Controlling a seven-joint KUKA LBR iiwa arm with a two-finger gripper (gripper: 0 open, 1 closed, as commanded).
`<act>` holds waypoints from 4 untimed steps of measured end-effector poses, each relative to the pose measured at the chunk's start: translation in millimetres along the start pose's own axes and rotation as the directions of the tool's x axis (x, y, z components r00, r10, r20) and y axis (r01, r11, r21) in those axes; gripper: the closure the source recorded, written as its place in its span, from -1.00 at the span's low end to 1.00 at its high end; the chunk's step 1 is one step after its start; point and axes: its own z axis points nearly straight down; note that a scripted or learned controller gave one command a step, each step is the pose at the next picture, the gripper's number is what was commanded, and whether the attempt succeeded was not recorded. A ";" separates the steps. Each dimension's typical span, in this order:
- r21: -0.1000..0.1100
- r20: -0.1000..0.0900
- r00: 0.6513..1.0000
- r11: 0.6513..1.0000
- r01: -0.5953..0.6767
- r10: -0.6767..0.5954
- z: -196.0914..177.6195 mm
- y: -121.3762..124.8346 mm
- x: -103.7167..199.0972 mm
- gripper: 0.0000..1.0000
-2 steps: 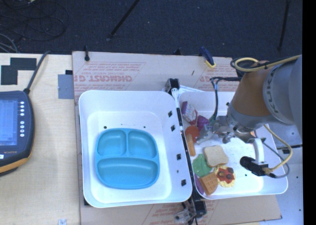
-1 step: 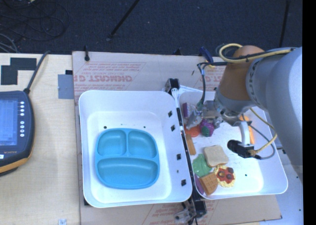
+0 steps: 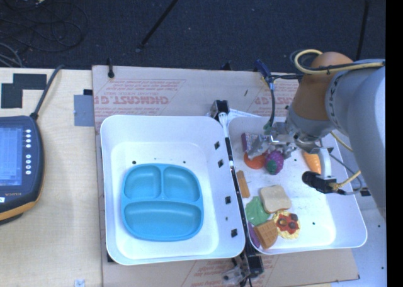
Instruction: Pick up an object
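Note:
My gripper (image 3: 266, 147) is low in the right bin (image 3: 352, 232), at its far left part. Right beneath it lie a purple toy fruit (image 3: 274, 165) and a red-orange piece (image 3: 254, 162), both touching or nearly touching the gripper's metal tip. I cannot see whether either one is between the fingers. An orange carrot (image 3: 313, 162) lies just to the right of the gripper.
Nearer the front of the right bin lie a bread slice (image 3: 275, 198), a green piece (image 3: 256, 210), a waffle (image 3: 266, 233), a pizza slice (image 3: 288, 225) and a brown stick (image 3: 242, 184). The left bin (image 3: 113, 135) holds a blue divided plate (image 3: 162, 202). A tablet (image 3: 16, 160) sits far left.

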 end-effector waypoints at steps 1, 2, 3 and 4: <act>0.001 -0.002 1.000 1.000 0.002 -0.002 -10.9 -0.1 0.8 1.00; 0.003 -0.001 1.000 1.000 0.002 -0.002 -10.1 -0.5 0.8 -1.00; 0.011 -0.002 1.000 1.000 -0.003 0.003 3.5 -75.7 16.4 -1.00; -0.001 0.001 1.000 1.000 0.002 -0.002 2.1 0.2 23.6 -1.00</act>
